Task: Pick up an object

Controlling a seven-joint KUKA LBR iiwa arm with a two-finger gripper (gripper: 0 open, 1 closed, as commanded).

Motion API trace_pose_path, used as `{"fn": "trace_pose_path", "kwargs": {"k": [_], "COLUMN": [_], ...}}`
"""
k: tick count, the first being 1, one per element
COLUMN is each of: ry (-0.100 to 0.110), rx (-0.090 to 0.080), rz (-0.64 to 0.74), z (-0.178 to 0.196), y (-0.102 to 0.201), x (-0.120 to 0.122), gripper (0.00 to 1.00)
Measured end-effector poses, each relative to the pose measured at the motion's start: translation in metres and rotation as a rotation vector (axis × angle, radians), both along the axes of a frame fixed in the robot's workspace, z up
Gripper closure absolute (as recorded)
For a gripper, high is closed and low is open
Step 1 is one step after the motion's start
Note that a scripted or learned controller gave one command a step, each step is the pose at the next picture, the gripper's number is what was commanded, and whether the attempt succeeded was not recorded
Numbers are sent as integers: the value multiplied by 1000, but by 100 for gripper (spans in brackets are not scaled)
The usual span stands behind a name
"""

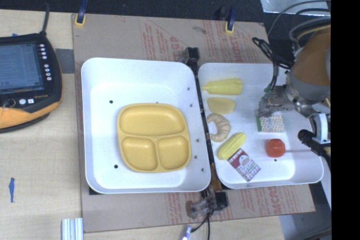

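The gripper (272, 105) hangs low over the right bin (292, 176), directly above a small patterned packet (272, 123) that lies flat with its long axis running roughly left to right; whether the pincer is spread or pressed together cannot be told, since the wrist and cabling hide it. The packet's upper edge is covered by the gripper. Just below it sits a red tomato (275, 147). Further left lie a corn cob (223, 86) pointing left-right, a second cob (232, 145) tilted diagonally, a pale yellow piece (221, 105), a ring-shaped pastry (218, 126) and a printed card (245, 165). The left bin (101, 87) holds a yellow divided tray (153, 136).
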State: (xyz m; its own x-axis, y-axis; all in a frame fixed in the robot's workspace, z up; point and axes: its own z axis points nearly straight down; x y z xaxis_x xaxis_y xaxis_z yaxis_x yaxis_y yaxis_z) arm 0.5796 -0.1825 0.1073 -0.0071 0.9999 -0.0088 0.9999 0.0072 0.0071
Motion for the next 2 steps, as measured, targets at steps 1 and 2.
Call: {"fn": "trace_pose_path", "kwargs": {"k": [1,2], "ry": [9,8], "rx": [10,6], "rz": [-5,-7], "z": [49,71], "y": [10,-31], "x": [-37,-56], "gripper": [100,100]}}
